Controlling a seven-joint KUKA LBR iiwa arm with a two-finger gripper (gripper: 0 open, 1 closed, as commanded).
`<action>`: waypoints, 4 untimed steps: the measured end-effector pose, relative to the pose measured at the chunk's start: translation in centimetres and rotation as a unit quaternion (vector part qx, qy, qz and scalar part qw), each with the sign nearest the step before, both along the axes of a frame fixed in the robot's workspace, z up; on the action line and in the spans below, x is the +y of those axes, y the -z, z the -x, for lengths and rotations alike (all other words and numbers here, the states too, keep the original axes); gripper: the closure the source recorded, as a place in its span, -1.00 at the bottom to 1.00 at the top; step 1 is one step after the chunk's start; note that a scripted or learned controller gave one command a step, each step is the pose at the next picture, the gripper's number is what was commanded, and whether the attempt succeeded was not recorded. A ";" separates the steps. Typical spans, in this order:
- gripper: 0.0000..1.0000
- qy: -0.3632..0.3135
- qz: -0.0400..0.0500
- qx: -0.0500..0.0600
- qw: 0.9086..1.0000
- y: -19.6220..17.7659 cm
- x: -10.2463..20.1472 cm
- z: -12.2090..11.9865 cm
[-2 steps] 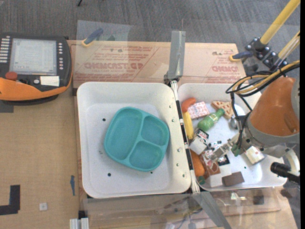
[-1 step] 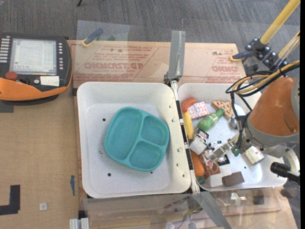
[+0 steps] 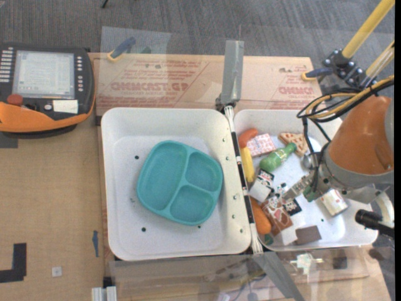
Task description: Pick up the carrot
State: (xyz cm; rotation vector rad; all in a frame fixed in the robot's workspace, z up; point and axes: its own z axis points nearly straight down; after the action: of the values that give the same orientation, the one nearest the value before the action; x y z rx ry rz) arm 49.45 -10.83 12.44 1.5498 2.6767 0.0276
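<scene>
Reaching in from the right, arm (image 3: 360,146) bent down over the right bin (image 3: 351,234), orange band uppermost. Gripper (image 3: 305,187) low among the clutter at mid-bin; grip state impossible to tell. Carrot (image 3: 262,218) lying by the bin's left wall near its front corner, apart from the gripper.
</scene>
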 end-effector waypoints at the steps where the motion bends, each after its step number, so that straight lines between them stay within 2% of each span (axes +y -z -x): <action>1: 1.00 0.053 -0.006 0.024 0.998 -11.2 4.8 0.0; 2: 1.00 -0.117 -0.001 0.025 0.993 -11.5 6.3 0.5; 3: 1.00 -0.297 0.005 0.023 0.955 -13.3 4.9 1.4; 4: 1.00 -0.413 0.006 0.024 0.911 -10.4 6.1 1.4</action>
State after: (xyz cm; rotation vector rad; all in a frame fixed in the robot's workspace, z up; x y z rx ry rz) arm 48.02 -4.71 22.88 0.3113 3.1248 0.0016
